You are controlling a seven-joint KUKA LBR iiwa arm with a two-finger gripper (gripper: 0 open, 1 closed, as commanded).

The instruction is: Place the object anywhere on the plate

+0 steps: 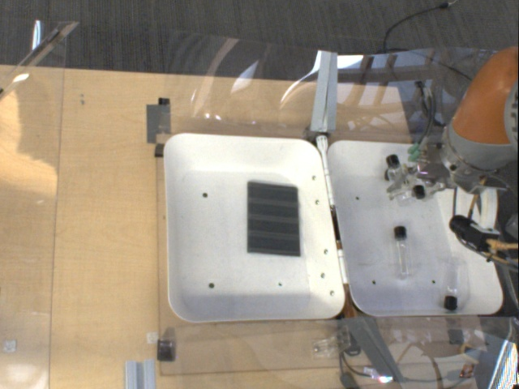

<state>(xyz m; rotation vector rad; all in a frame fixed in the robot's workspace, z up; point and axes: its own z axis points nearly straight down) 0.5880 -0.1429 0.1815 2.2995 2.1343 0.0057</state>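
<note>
the clear glass vial with black cap (400, 250) lies in the right white bin (361, 217), far from the dark ribbed plate (273, 218). the gripper (413, 175) state cannot be told; the smooth vial could be missed.

My one camera hangs fixed above the bench (89, 217), set well back and tilted down, so the far edge and the dark floor (203, 6) run along 12 o'clock. I see both white bins whole, the left bin (195, 290) about centre and the right bin (365, 290) toward 3 o'clock. The arm (486, 112) enters at 2 o'clock.
</note>
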